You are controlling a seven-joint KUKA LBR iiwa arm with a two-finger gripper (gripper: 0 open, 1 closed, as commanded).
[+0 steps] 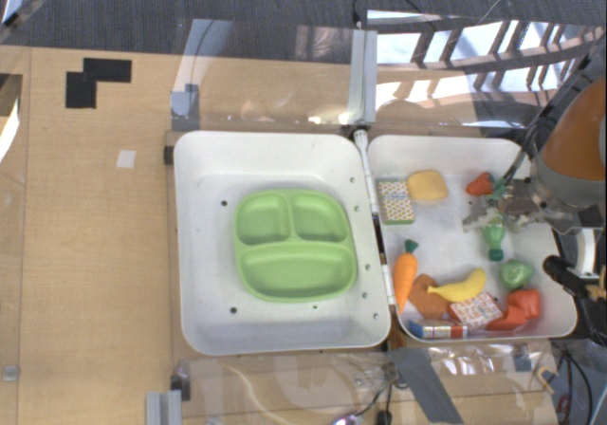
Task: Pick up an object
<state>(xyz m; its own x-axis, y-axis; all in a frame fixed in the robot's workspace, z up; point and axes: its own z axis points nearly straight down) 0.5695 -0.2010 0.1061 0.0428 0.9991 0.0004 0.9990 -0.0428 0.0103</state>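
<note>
Just below the gripper [489,215], in the camera view, stands a small green bottle-shaped toy [495,240], its top touching or nearly touching the metal fingertips; whether it sits between them cannot be told from this slant. The gripper hangs over the upper right part of the right bin [446,150], with the grey arm [577,153] and its orange band coming in from the right edge. A red and green toy, perhaps a strawberry or pepper [480,184], lies just up and left of the fingers, apart from them.

The right bin holds the rest of the toys: a yellow rounded piece [428,186] near the top, a checked card or packet [395,201] beside it against the left wall, a carrot [405,275] lower down, a banana [460,286] over an orange-brown piece [425,292], a small printed box [477,310], a red toy [520,307] in the lower right corner, and a green rounded toy [517,272] just above that.

The left bin [204,252] holds a light green divided plate [295,245], lying flat near its middle.

How far the fingers are spread cannot be told; they look like a blurred metal cluster.
</note>
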